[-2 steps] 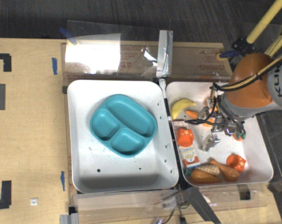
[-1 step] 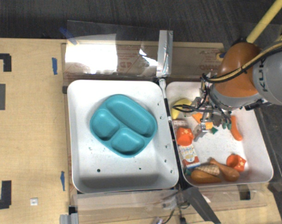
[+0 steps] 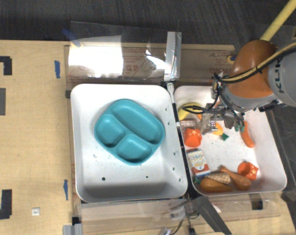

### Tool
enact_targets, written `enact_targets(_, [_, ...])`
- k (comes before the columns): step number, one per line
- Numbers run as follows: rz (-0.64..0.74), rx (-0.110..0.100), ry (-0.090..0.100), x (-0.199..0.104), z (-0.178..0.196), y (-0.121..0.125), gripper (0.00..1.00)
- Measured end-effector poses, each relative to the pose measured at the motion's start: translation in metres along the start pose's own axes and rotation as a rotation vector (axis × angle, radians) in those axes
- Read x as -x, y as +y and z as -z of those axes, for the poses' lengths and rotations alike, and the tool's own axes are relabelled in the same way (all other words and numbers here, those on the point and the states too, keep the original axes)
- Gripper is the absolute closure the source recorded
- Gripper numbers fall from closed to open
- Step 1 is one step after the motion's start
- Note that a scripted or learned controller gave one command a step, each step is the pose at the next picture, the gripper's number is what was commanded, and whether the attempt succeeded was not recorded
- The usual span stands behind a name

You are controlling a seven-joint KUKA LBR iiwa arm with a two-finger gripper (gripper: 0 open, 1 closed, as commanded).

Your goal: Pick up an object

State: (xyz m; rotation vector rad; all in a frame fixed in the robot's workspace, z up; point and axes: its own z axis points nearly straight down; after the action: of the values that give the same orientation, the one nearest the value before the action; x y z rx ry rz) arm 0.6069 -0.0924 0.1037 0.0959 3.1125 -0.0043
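The arm reaches in from the upper right; whether the jaws (image 3: 217,124) are open or closed cannot be told. They hang over the right bin (image 3: 271,146), above an orange cup (image 3: 192,138), near a carrot (image 3: 247,136) and bread roll (image 3: 218,181). A teal divided plate (image 3: 130,130) fills the left bin (image 3: 84,131).

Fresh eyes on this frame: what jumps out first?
The teal plastic divided plate lies alone in the middle of the left white bin. The grey arm's gripper hangs low over the top of the cluttered right white bin, near an orange carrot and an orange cup.
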Motion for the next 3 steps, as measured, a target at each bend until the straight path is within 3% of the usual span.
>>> enact_targets(1, [0.057, 0.007, 0.011, 0.031, 0.087, 0.091, 1.00])
enact_targets(2, [0.174, 0.002, 0.023, 0.021, 0.070, -0.005, 1.00])
enact_targets(3, [0.308, 0.007, 0.027, -0.032, 0.001, -0.029, 1.00])
